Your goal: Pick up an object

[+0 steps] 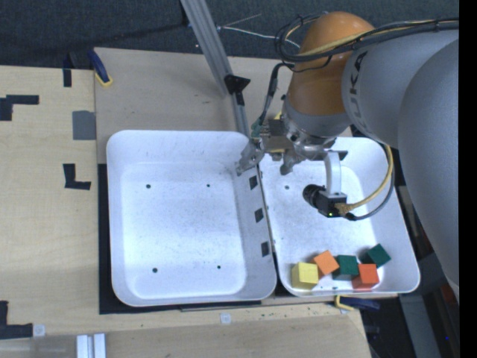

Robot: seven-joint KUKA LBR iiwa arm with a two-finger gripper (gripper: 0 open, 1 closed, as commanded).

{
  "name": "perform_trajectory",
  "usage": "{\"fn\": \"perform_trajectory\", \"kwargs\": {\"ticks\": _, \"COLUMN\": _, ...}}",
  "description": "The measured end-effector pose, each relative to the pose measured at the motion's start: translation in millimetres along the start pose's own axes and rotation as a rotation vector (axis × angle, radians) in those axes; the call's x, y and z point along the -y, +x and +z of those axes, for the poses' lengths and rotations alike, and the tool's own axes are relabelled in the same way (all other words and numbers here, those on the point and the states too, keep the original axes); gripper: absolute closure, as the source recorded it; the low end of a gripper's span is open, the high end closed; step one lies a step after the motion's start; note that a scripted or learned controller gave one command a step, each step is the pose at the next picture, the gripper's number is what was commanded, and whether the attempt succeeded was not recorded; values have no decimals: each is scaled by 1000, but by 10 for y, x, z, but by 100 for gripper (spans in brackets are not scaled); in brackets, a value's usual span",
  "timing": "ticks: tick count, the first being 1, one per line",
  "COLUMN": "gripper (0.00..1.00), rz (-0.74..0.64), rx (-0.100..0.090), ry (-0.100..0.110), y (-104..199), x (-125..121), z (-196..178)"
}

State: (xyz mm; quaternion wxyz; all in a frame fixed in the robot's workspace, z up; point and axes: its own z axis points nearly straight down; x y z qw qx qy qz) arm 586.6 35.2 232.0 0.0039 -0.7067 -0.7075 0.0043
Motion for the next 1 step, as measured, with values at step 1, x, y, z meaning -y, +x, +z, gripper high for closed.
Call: {"fn": "perform_trajectory", "kwargs": {"ticks": 1, "gripper": 0, "rz": -5, "rx": -2, "ry": -13, "y": 401, "x": -494, "z": -150}}
